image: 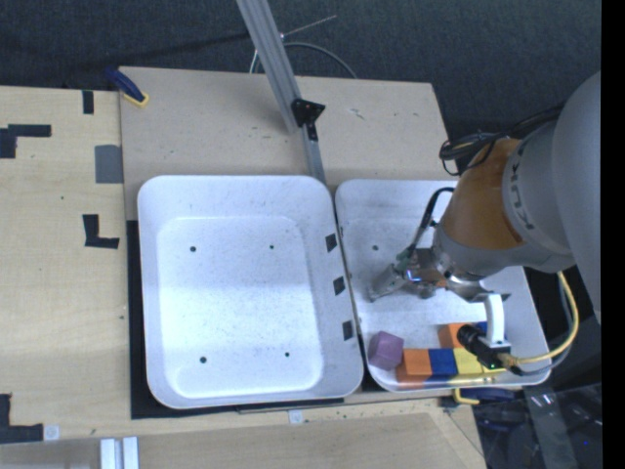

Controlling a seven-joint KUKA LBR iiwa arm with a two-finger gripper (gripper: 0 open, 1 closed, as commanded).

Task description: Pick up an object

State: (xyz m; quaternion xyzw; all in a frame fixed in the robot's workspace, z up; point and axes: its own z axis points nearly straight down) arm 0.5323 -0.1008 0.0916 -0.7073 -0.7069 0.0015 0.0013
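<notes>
Bench [234, 135]: right bin [391, 213] holds coloured blocks [430, 360].

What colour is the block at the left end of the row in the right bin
Purple. The block shows best in the camera view, beside an orange block near the right bin's front edge.

Grey KUKA iiwa arm [562, 179] entering from the right edge, its large rounded link filling the upper right. The orange band [479, 208] sits above the wrist, which angles down and leftward. The two-finger gripper [383, 286] points left at the arm's end, low over the right bin.
</notes>
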